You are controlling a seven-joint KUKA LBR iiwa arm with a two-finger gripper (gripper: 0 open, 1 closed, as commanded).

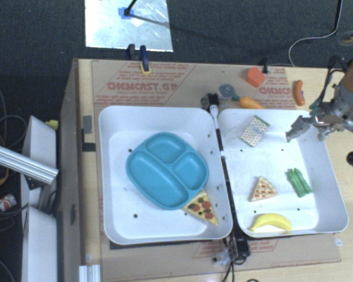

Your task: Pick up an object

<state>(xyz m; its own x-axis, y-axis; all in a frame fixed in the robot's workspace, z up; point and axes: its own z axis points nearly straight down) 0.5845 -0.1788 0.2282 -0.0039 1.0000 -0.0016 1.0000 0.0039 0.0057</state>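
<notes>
The right bin [335,207] holds a checkered square piece [255,131], a triangular sandwich slice [262,189], a green vegetable [298,181] and a yellow banana [270,222]. My gripper [307,133] hangs over the bin's upper right corner, open, with nothing between its fingers. It is right of the checkered piece and well above the green vegetable. In the left bin [115,157] lies a blue divided plate [166,169], and a pizza slice [202,207] rests at its lower right edge.
Behind the bins on the cardboard lie an orange block [255,77], a carrot [250,103], a small grey round item [226,91] and an orange sausage shape [298,93]. A black divider [221,151] separates the bins. A cable [315,40] loops at back right.
</notes>
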